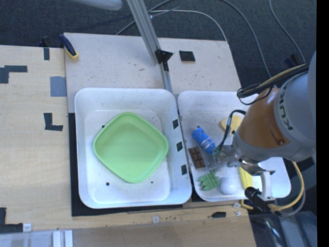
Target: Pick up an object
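Partly arm-hidden yellow object, white ball

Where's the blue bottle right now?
The blue bottle lies in the right bin, near its left wall, just above the brown block.

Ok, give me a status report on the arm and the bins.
Arm over right bin, nothing seen held. Blue bottle, brown block, green leafy toy, white ball lying loose. Green plate in left bin.

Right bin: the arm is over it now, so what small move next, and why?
Probably a short descent toward the brown block. The gripper sits low in the right bin, beside the blue bottle and above the green leafy toy; nothing visibly rests in it.
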Available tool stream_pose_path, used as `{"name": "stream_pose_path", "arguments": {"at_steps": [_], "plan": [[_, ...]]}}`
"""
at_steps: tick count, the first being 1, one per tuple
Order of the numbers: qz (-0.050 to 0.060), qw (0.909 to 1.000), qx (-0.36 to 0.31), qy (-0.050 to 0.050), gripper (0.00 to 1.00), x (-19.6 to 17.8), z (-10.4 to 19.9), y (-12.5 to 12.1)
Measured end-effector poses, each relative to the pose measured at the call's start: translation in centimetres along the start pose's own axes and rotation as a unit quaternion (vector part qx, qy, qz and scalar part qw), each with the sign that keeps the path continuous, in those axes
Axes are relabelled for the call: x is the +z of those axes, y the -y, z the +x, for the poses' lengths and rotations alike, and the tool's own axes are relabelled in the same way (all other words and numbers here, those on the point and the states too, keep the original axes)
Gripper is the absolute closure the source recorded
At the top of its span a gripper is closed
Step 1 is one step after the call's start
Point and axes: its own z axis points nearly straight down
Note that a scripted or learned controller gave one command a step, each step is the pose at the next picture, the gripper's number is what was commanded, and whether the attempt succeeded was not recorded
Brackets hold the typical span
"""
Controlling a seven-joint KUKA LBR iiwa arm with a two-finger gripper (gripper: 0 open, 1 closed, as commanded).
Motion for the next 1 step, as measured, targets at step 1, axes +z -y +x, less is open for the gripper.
{"name": "stream_pose_path", "arguments": {"at_steps": [1], "plan": [[0.000,1.0000,0.000,0.000,1.00,-4.41,-0.64,0.18]]}}
